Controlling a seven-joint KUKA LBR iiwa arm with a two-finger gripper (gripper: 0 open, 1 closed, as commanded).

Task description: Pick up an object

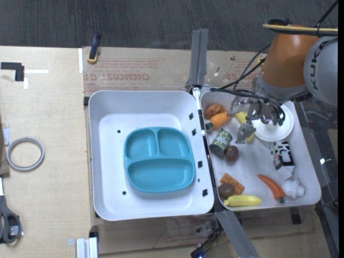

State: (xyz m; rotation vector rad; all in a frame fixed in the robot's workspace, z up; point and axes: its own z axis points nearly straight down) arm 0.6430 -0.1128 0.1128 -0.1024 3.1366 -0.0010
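The gripper (246,133) hangs low over the right bin (306,144), its fingers set a narrow gap apart with nothing between them. Just beside it lie a green can (221,142), a brown round fruit (231,153), a carrot (219,120) and a white plate (279,127). The left bin (102,144) holds a blue divided plate (159,160)

The scene is viewed by one fixed camera mounted above the bench, aimed downward at a slant. Both white bins, the left bin (97,160) and the right bin (309,160), are framed whole from a moderate height, with dark floor seen beyond. The arm (293,58) is seen entering from the right
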